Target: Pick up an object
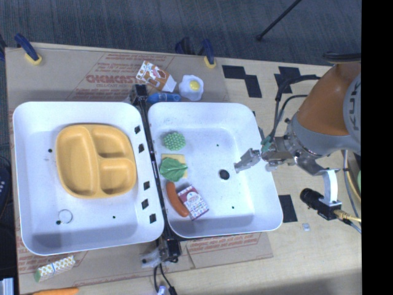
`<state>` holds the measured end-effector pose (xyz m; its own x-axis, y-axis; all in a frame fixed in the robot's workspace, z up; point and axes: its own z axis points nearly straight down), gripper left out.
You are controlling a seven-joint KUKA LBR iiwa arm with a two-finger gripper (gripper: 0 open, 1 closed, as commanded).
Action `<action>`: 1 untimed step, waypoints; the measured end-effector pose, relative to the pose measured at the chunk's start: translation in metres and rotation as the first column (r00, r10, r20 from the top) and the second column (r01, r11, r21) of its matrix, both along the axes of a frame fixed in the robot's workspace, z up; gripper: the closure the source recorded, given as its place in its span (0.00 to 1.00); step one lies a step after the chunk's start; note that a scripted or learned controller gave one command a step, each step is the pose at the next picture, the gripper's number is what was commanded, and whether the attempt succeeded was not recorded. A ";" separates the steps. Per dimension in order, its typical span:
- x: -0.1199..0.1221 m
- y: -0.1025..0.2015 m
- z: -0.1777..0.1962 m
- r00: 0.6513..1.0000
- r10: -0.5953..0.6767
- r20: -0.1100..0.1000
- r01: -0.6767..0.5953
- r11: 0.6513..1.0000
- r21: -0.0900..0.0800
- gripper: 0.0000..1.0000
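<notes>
The right bin [261,208] holds a green knobbly ball [174,141], a green leaf on a yellow slice [172,168], an orange sausage-shaped toy [176,200] and a small red carton [193,202], all along its left side. My gripper [247,161] hangs over the bin's right part, near its right wall, well apart from those objects. Nothing shows in it. A small dark spot [224,175] lies on the bin floor just left of and below the gripper.
The left bin [31,226] holds a yellow divided tray [96,160]. Behind the bins lie a small snack carton [151,75], a blue object [163,97] and a fried-egg toy [191,86]. Blue clamps [27,49] grip the cardboard's back edge.
</notes>
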<state>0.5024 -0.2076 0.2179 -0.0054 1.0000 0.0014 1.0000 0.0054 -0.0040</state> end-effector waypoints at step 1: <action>-0.027 0.072 -0.062 0.997 -0.082 -0.002 0.082 0.997 0.001 0.00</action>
